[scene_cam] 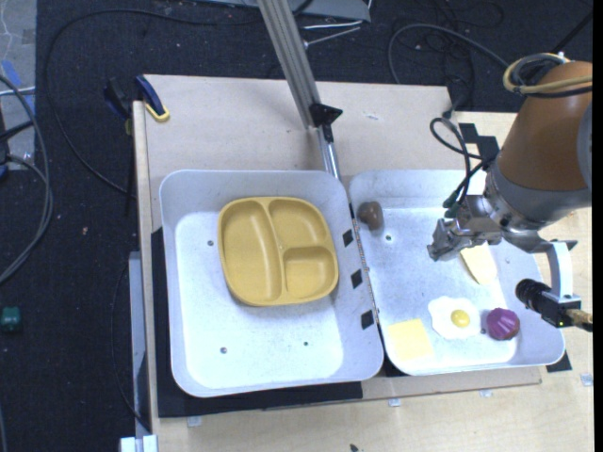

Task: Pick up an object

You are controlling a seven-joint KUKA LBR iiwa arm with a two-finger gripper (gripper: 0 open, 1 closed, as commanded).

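The right bin [405,281] holds a brown round piece [370,215] at its far left, a pale yellow wedge [479,263], a fried egg [453,317], a purple ball [501,323] and a yellow square slice [410,338] near the front. My gripper [445,245] hangs over the middle of this bin, just left of the wedge and above the egg. Nothing shows between its fingers.
The left bin [188,347] carries a yellow divided plate [279,250]. A metal pole [292,50] slants down from the top to the seam between the bins. Cables run along the bench's right side beside the arm [545,153].
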